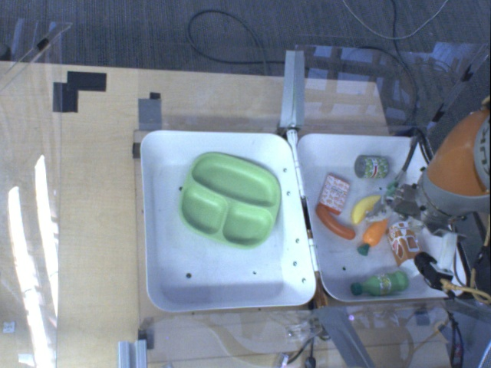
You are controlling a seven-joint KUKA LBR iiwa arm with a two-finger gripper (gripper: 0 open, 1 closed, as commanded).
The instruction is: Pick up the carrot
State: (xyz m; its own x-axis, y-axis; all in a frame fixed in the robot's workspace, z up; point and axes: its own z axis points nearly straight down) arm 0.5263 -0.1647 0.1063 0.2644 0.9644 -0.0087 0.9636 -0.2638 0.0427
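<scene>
The carrot [374,233] is small and orange with a green stub at its lower end. It lies tilted near the middle of the right bin [337,282]. My gripper [402,205] hangs just up and to the right of it, under the grey wrist and the orange band [460,163]. Seen from above, the gripper's body overlaps the space between the carrot and a snack bag [403,241]. Nothing is visibly held.
Around the carrot in the right bin are a yellow banana [365,208], a red sausage [336,222], a red-and-white box [334,193], a can [372,167] and a green bottle [380,284]. The left bin [161,228] holds a green divided plate [230,199].
</scene>
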